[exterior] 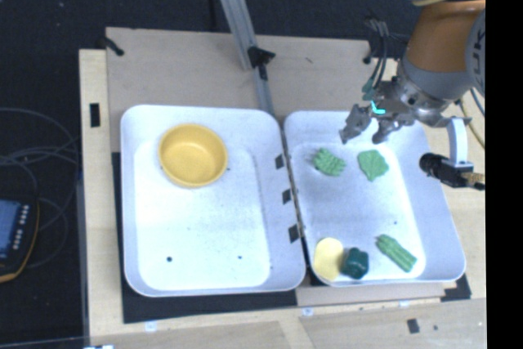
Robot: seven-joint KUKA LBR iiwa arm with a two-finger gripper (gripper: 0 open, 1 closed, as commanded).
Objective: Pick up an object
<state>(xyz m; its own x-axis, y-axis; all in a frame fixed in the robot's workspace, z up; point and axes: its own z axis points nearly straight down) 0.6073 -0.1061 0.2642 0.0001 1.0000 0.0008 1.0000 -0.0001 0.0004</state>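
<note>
My gripper [369, 129] hangs over the far side of the right bin [425, 200], its two fingers spread open with nothing between them. Just below it lie two green ridged pieces: one [328, 163] to its lower left and one [373, 165] almost straight under it. Near the bin's front edge sit a pale yellow round piece [328, 257], a dark green block [355, 263] touching it, and a long green ridged piece [396, 252]. A yellow bowl [193, 154] rests in the left bin [204, 241].
A grey metal post [237, 8] slants up from the back edge between the bins. The divider between the bins carries small black clips [288, 196]. A black fitting [445, 167] sticks out at the right bin's right rim.
</note>
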